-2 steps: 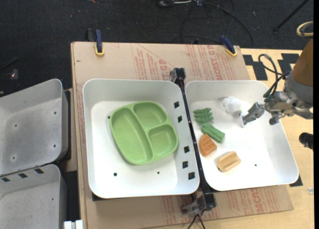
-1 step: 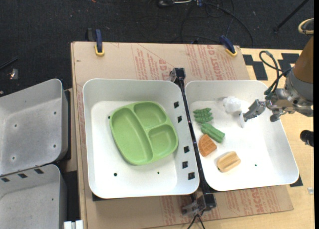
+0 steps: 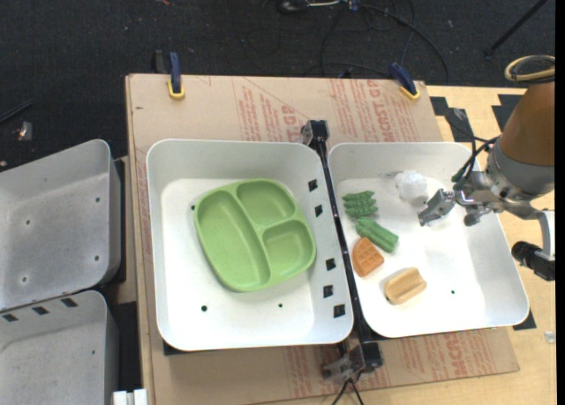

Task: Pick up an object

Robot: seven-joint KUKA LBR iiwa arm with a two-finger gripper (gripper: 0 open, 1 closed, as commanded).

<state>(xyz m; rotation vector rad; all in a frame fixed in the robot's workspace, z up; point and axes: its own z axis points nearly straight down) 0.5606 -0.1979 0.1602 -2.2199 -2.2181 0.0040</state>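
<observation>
The right bin [image 3: 468, 306] holds several small items: a white crumpled object [image 3: 410, 184], a green ridged piece [image 3: 360, 204], a green elongated piece [image 3: 379, 236], an orange piece [image 3: 367, 257] and a tan bread-like piece [image 3: 404, 285]. My gripper [image 3: 454, 210] hangs over the right side of this bin, just right of the white object. Its fingers stand open with nothing between them. The grey arm with its orange band [image 3: 532, 130] reaches in from the right.
A green divided plate [image 3: 256, 234] lies in the left bin [image 3: 177, 306]. A black divider with clips [image 3: 334, 244] separates the bins. Grey metal panels [image 3: 53, 218] lie to the left of the bench.
</observation>
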